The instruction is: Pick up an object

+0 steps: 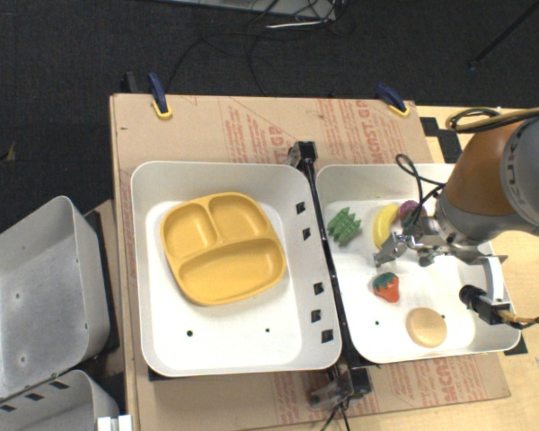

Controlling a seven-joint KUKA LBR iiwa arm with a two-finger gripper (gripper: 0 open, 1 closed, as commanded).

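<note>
Gripper (397, 248) low in right bin (359, 330) | beside yellow toy (385, 224), above strawberry (386, 286) | finger gap unclear, can't tell

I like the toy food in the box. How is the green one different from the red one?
The green toy is all green with a bumpy, leafy look; the red toy is red with a little green top, like a strawberry. The green toy lies near the left wall of the right bin, farther up; the red toy sits lower, closer to the bin's middle. Both are small and lie loose on the bin floor.
</note>
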